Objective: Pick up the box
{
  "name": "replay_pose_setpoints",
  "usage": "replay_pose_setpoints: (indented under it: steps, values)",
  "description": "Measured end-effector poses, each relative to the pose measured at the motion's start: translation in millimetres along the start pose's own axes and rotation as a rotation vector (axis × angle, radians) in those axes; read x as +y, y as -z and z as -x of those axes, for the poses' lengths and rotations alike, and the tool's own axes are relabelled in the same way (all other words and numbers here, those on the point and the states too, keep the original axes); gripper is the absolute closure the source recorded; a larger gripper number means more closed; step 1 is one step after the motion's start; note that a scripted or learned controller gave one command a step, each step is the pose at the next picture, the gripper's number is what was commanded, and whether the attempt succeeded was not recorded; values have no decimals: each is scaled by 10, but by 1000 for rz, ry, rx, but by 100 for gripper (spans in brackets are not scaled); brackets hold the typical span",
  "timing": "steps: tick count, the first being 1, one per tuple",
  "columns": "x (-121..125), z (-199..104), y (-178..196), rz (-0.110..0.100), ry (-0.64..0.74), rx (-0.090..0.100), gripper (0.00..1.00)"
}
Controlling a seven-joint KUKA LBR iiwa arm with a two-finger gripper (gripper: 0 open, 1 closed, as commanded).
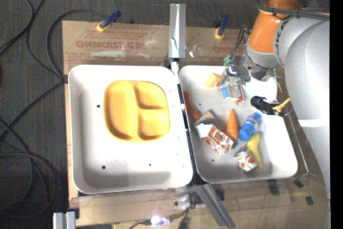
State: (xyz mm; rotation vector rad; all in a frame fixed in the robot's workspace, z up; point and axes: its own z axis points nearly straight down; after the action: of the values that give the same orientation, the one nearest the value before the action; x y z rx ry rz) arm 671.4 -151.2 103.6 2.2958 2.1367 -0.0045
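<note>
While the pincer [231, 79] sits low at the right bin's [284, 169] upper edge, its grip state is unreadable. Patterned box [217, 139] lies apart, mid-bin.

Both white bins [80, 115] are evenly and brightly lit from above; soft shadows are cast, and slight blur is seen throughout.

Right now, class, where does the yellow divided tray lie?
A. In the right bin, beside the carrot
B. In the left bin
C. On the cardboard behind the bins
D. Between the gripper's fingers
B: the yellow divided tray rests flat inside the left bin, apart from the clutter in the right bin.
</note>
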Motion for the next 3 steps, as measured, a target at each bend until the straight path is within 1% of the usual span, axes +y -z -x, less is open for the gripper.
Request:
replay_pose_setpoints:
  steps: [1,2,3]
  values:
    - [-312,232,153,-3,-268,4,100]
    - [-305,6,-128,11,-248,3,100]
    - [-325,6,-160,4,-249,2,0]
